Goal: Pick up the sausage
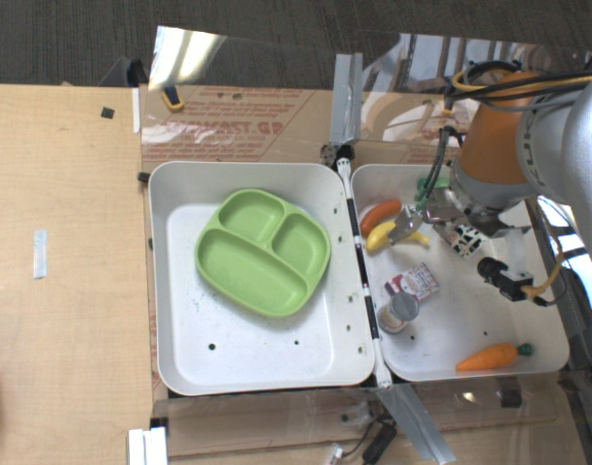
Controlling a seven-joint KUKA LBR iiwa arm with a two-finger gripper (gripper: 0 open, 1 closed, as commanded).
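You saw the hand beside the sausage, grip unclear; it looked smooth, rollable; take mid-length.

A robotics lab: 2 shallow white bins clamped side by side on a plywood bench by metal brackets, with toy food just beside the gripper and a cabled grey arm above it.
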